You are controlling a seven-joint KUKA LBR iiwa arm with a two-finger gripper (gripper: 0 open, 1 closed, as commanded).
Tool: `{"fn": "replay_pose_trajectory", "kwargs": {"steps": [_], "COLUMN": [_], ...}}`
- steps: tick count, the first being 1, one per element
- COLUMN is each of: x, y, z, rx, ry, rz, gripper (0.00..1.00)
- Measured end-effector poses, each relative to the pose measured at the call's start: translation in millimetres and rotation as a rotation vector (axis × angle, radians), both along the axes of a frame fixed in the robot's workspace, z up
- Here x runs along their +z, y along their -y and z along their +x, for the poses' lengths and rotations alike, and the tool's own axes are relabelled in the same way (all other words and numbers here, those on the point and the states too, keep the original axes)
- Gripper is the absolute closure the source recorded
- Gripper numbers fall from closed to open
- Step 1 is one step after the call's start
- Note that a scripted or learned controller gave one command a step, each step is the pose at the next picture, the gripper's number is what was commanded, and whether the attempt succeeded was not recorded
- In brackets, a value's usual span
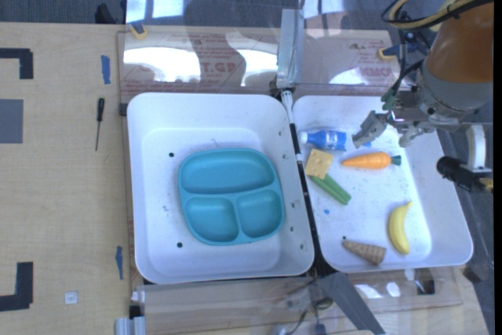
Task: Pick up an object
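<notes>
My fingers (386, 131) hang spread and empty just above the carrot (367, 162); I should drop straight toward six o'clock, straddling its middle before closing.

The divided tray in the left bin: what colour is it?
Teal-blue tray, clearest in the camera view.
</notes>
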State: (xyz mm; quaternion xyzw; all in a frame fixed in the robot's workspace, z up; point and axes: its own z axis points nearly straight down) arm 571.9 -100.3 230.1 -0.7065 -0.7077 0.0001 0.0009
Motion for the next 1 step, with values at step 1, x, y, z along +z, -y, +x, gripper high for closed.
{"fn": "replay_pose_trajectory", "kwargs": {"steps": [1], "x": [-141.1], "y": [77.7], "z": [40.0], "rx": [0.098], "ry": [0.011], "rz": [-0.005], "gripper": [0.0]}}
